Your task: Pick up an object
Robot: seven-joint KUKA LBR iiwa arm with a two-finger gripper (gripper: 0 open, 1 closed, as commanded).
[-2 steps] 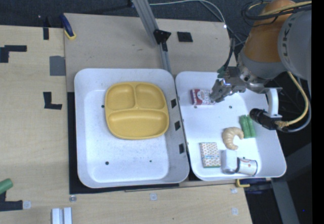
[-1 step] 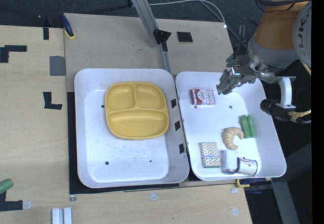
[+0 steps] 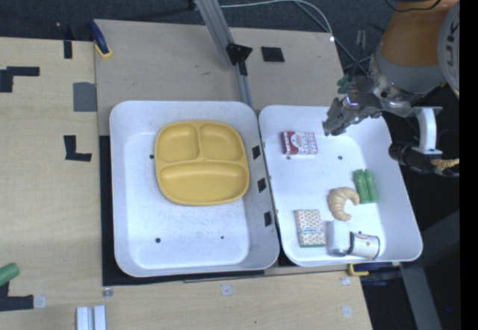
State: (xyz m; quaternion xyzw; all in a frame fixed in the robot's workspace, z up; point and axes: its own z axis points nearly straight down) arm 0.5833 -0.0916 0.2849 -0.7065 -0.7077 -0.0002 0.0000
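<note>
The right bin [image 3: 388, 164] holds a small red and white carton [image 3: 299, 143], a tan croissant [image 3: 343, 202], a green vegetable piece [image 3: 365, 186], a beige cracker-like packet [image 3: 308, 228] and a white cup lying on its side [image 3: 355, 244]. My gripper [image 3: 335, 122] hangs over the far part of this bin, just right of the red carton and apart from it. Nothing shows between its tips. A yellow divided plate [image 3: 202, 161] lies in the left bin [image 3: 134, 246].
A slanted metal pole [image 3: 213, 11] and cables cross the bench behind the bins. A blue and yellow clamp [image 3: 100, 39] sits at the bench's far left corner. Black tape marks dot the left tabletop. A green object [image 3: 7, 273] lies at the left edge.
</note>
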